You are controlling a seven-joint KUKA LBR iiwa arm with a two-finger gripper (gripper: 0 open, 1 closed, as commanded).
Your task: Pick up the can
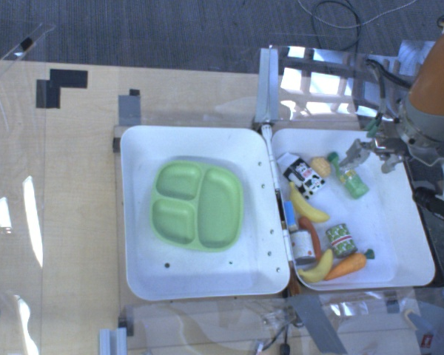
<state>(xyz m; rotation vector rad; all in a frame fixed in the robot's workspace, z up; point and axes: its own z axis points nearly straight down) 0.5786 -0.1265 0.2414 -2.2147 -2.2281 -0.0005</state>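
Sitting in the left bin [133, 220] is a green plate [198, 205]. Right bin [399, 272]: bananas [308, 207], the can [340, 237] near the front, then the gripper [370, 154], fingers spread open, holding nothing.

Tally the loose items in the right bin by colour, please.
Yellow, 2: long curved banana, short curved banana
Orange, 2: pointed carrot, small round fruit
Green, 2: lying plastic bottle, green-banded small can
Black-and-white, 1: cow-print carton
Total: 7
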